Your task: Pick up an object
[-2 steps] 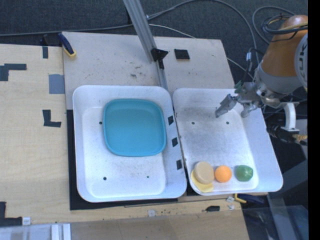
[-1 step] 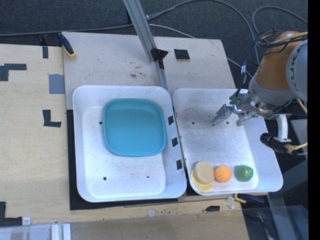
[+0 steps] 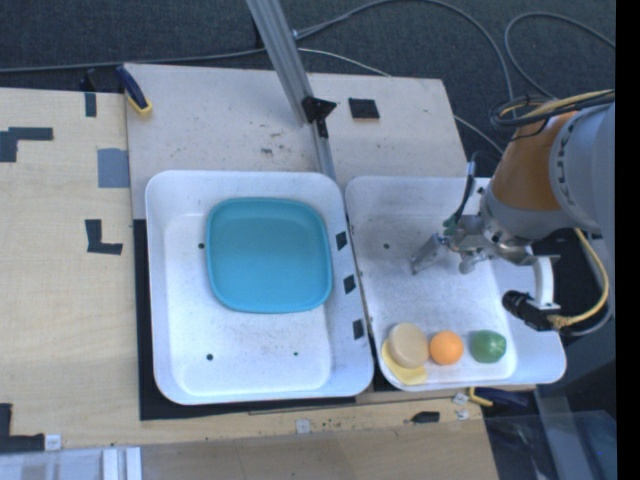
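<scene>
Three small items lie along the front edge of the right bin [image 3: 400,218]: a tan round piece [image 3: 407,344] resting on a yellow one [image 3: 402,373], an orange ball [image 3: 446,348] and a green ball [image 3: 488,346]. My gripper [image 3: 443,260] hovers over the middle of this bin, behind those items and apart from them. Its fingers [image 3: 423,260] are spread open with nothing between them.
A square teal plate [image 3: 268,254] lies in the left bin [image 3: 180,368]. A metal pole [image 3: 290,58] slants up from between the bins at the back. Cables run across the dark floor behind and to the right.
</scene>
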